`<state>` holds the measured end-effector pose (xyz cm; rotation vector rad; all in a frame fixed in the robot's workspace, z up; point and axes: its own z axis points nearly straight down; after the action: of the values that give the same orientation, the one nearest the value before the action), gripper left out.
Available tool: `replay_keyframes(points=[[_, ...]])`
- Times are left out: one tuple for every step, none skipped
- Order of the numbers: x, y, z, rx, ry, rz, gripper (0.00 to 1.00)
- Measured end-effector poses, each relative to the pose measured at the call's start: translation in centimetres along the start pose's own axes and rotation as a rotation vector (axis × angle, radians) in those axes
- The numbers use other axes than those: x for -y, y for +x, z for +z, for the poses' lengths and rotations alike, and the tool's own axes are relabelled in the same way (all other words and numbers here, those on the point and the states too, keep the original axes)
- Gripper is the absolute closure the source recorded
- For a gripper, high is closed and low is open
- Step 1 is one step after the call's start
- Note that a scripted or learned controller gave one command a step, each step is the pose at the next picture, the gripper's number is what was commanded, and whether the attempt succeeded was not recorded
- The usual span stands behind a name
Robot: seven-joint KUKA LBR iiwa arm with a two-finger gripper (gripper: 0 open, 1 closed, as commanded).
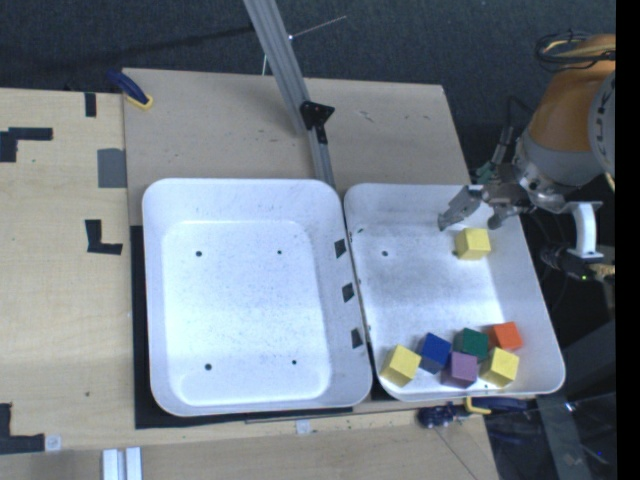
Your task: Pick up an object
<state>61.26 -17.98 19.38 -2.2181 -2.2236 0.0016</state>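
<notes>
The gripper point(470, 211) hung over the upper right part of the right bin point(420, 298), its two dark fingers spread apart with nothing between them. Just below it lay a yellow cube point(472, 243), matte and square-edged, alone on the bin's smooth, speckled white floor, with bare floor all round it except toward the fingers. Along the bin's lower rim six more small cubes crowded together: another yellow cube point(402, 364), a blue cube point(435, 351), a green cube point(472, 343), a purple cube point(463, 367), an orange cube point(507, 336) and a third yellow cube point(503, 366), most touching a neighbour. The left bin point(240, 293) was a shallow, round-cornered tray on the pale wooden bench point(60, 298).
</notes>
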Motion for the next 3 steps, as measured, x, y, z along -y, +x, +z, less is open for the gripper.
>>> replay_keyframes(points=[[0.0,0.0,0.0,0.000,0.000,0.000,0.00],[0.9,-0.5,5.8,0.000,0.006,0.002,0.00],[0.3,-0.7,7.5,0.007,-0.019,0.001,0.00]])
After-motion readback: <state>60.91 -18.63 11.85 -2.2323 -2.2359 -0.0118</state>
